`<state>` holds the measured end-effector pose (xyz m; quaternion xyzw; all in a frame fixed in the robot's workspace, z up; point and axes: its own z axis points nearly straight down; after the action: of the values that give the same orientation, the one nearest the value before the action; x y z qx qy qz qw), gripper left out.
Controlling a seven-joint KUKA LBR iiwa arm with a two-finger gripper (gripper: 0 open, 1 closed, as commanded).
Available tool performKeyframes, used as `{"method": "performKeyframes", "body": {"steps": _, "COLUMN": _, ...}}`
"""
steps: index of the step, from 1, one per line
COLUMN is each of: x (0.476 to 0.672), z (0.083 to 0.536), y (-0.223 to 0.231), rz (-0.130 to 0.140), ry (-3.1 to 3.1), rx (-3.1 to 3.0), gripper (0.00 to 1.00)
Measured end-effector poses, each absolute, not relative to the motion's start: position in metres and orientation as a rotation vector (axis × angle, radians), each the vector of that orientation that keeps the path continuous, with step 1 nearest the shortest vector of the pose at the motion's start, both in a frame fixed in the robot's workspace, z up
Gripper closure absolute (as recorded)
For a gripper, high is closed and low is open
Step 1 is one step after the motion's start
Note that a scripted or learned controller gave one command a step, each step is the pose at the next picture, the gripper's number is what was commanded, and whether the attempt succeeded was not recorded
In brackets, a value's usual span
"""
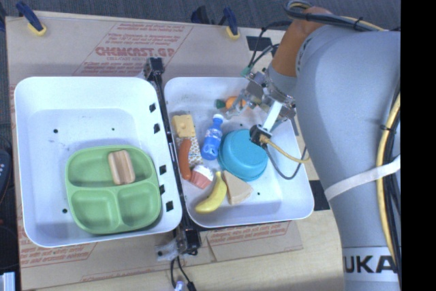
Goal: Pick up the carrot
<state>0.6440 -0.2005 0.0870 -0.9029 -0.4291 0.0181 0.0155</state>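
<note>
The carrot (pixel 229 103) is a small orange piece with a green top. It lies near the far wall of the right bin (pixel 289 204). My gripper (pixel 251 97) has come down into that bin from the right and sits right next to the carrot's right end, partly covering it. The grey arm (pixel 340 119) and its orange band (pixel 289 44) fill the right side of the view. I cannot make out whether the carrot is inside the gripper.
The right bin also holds a blue bowl (pixel 243 155), a blue bottle (pixel 212 136), a cracker (pixel 182 125), a sausage (pixel 184 157), a banana (pixel 212 195) and a bread slice (pixel 237 189). The left bin (pixel 41 99) holds a green divided plate (pixel 95 204).
</note>
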Motion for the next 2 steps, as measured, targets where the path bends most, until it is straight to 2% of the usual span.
{"method": "performKeyframes", "body": {"steps": 1, "x": 0.647, "z": 0.089, "y": -0.163, "rz": 0.034, "ry": -1.123, "rx": -2.923, "gripper": 0.0}}
{"method": "performKeyframes", "body": {"steps": 2, "x": 0.648, "z": 0.099, "y": -0.161, "rz": 0.038, "ry": -1.135, "rx": -2.91, "gripper": 1.0}}
